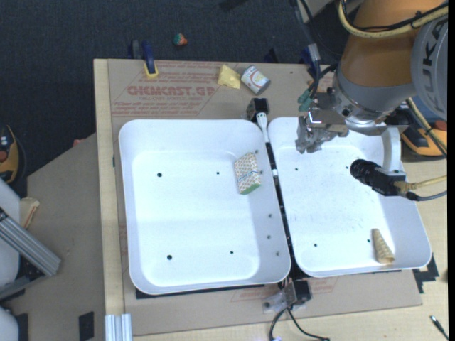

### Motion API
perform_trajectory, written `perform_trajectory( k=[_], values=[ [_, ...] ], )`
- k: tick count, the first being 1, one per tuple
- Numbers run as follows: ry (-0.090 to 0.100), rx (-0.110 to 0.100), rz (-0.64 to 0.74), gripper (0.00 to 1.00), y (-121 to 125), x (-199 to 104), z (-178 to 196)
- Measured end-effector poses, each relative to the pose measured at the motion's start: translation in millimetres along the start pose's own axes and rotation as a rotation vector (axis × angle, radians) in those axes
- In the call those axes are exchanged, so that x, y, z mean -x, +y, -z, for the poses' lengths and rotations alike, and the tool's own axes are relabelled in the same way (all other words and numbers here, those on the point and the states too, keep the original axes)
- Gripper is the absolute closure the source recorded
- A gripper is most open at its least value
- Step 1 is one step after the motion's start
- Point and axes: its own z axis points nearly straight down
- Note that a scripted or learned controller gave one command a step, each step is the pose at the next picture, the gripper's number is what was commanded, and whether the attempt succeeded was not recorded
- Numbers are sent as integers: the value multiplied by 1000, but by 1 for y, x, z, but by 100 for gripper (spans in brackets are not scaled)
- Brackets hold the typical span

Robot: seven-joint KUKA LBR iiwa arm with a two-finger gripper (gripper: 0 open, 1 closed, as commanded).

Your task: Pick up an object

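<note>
A: Where's the tool (311,142)?

B: Over the right bin (334,254), near its upper-left corner, hard by the divider. Whether its fingers are spread or closed, I cannot tell.

A: Objects?

B: A patterned block (247,172) lies in the left bin (178,261), close to its right wall; a tan cone (382,246) lies near the right bin's lower-right rim. Open floor lies between.

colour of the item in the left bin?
The small block is whitish with a green speckled pattern, seen in the camera view.
</note>
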Motion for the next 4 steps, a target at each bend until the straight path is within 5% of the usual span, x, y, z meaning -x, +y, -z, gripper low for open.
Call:
perform_trajectory(
  k=[1,2,3,4],
  values=[
    [2,26,2,100,-30,-36,135],
    [-2,7,-12,100,-83,40,120],
    [-5,15,-13,100,-89,125,126],
    [1,2,-5,100,-88,121,44]
  ],
)
